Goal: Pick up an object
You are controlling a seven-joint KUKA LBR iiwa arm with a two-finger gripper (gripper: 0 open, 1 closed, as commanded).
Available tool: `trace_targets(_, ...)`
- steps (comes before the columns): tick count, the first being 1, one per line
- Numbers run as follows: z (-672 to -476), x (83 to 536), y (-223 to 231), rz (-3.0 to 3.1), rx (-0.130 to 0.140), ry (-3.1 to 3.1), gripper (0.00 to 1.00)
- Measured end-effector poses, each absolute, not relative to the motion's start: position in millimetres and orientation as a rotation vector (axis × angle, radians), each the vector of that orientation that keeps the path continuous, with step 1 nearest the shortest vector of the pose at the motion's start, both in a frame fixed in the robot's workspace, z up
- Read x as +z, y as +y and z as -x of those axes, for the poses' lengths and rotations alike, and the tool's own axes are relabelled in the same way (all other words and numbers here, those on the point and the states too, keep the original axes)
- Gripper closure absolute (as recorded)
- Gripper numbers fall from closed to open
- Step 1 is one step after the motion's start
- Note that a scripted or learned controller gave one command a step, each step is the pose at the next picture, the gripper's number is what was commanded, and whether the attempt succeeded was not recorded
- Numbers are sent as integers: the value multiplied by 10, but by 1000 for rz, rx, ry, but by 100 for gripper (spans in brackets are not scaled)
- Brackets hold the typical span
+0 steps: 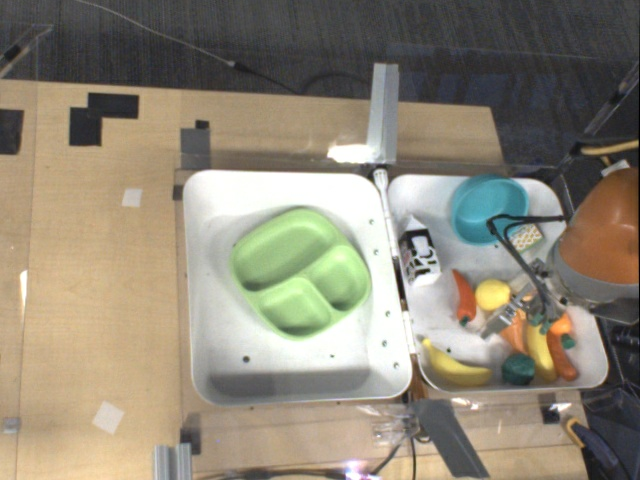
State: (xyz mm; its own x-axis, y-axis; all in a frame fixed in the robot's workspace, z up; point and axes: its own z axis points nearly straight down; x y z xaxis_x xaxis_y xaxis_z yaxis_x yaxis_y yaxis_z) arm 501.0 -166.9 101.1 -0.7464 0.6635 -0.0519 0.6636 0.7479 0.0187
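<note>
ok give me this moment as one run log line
arm: over right bin | gripper: low among toys by lemon | grasp: unclear | left bin: green plate

— What do you have in the left bin [200, 268]?

— I see one divided plate [300, 271] lying in its middle.

— And the right bin [425, 193]?

— I see a bowl [487, 208] at the back, a small carton [421, 256] against the left wall, a banana [457, 364] along the front, and a lemon [492, 295] between them. The arm [605, 238] hangs over the right side.
</note>
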Motion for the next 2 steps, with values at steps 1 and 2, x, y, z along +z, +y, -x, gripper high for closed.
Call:
trace_targets(1,-5006,1010,-1580,-1187,2,2851,0)
trace_targets(2,-5008,1006,-1598,-1193,7,2851,0)
